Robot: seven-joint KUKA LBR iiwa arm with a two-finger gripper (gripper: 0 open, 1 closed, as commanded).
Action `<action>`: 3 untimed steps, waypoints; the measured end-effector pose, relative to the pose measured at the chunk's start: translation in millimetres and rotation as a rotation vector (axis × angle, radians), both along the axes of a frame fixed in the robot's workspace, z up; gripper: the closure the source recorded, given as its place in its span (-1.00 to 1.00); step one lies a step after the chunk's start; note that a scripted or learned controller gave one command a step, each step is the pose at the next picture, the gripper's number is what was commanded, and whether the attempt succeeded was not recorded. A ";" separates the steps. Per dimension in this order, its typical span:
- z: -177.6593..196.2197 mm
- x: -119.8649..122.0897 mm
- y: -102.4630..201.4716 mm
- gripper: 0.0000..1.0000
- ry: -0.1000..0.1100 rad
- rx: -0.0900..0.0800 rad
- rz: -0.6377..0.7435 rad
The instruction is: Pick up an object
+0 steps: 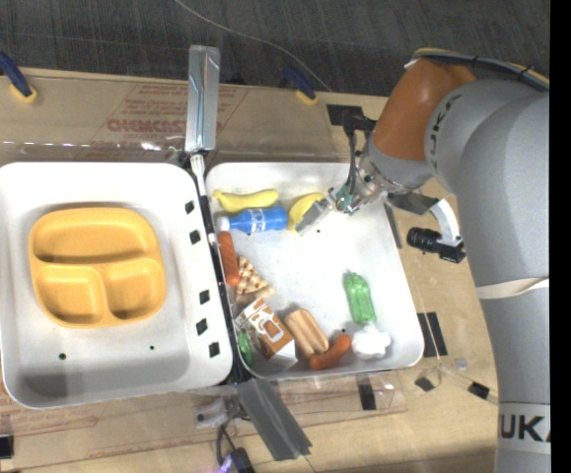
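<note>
The gripper hangs over the top of the right bin, near its far right corner, and I cannot tell how it is set, because it is small and blurry here. Nothing can be seen in it. Just beside it, to the left, lies a small yellow toy, very close to its tip, but I cannot tell if they touch. Left of that lies a blue bottle on its side, and a yellow banana lies just above the bottle. Lower down in the same bin lies a green bottle, on its own on the right side. A white ball sits just below it in the near corner. Next to the ball lie an orange carrot and a hot dog. A long red toy lies along the left wall. The left bin holds a yellow tray with three parts. The big grey arm with its orange band comes in from the right.
</note>
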State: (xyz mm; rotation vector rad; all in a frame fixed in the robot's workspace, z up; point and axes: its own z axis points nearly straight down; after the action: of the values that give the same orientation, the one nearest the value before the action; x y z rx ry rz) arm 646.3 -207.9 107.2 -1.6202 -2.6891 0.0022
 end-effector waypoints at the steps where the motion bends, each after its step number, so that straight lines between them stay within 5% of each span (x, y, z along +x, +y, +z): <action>1: 34.5 -45.4 69.6 -1.00 -0.004 0.000 0.026; 2: -4.5 15.6 63.1 -1.00 -0.016 -0.002 -0.124; 3: -2.9 16.3 81.0 -1.00 -0.020 -0.005 -0.222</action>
State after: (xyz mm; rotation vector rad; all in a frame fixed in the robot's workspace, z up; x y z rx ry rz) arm 662.6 -127.0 104.4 -1.9204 -2.5088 -0.0073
